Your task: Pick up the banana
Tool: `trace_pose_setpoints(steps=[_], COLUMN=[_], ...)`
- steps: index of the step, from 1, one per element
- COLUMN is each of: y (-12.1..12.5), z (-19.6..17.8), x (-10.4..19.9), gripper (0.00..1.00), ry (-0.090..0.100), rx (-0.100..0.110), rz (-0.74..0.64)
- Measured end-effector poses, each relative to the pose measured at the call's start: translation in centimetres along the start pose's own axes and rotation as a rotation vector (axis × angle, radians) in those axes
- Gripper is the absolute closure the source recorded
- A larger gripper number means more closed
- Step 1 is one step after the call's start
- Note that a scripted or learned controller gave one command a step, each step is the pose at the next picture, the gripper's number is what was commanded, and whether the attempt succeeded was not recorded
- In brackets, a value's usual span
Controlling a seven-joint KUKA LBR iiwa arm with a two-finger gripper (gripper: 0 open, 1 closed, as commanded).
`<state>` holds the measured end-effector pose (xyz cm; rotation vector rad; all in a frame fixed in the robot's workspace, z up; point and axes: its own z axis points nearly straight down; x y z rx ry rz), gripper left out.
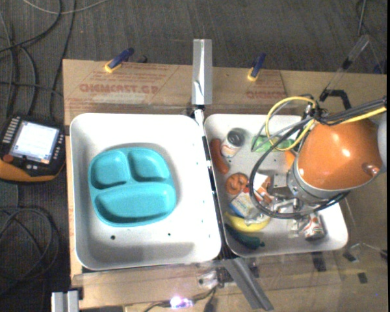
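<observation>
Near the front edge of the right bin [338, 239], the banana [247, 223] lies with its long axis roughly along that edge, a dark green object [248, 241] just in front of it and a crumpled packet [244, 205] resting partly on it. It sits just left of the gripper [279, 203], whose wrist hangs low over the bin's middle, and whether the tool is apart or together I cannot tell, since cables and the orange band [338, 155] cover it from above. The arm reaches in over the bin's right edge, bent steeply down, so the coming move probably turns on a short shift toward the bin's front-left corner.
</observation>
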<state>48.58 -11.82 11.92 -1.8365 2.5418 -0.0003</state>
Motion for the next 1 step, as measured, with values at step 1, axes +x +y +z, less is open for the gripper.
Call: trace_pose_setpoints(steps=[1], y=[-1.83], z=[2.46], x=[-1.44], gripper=[0.0], ry=[-0.005], rx=[0.013], rz=[0.198])
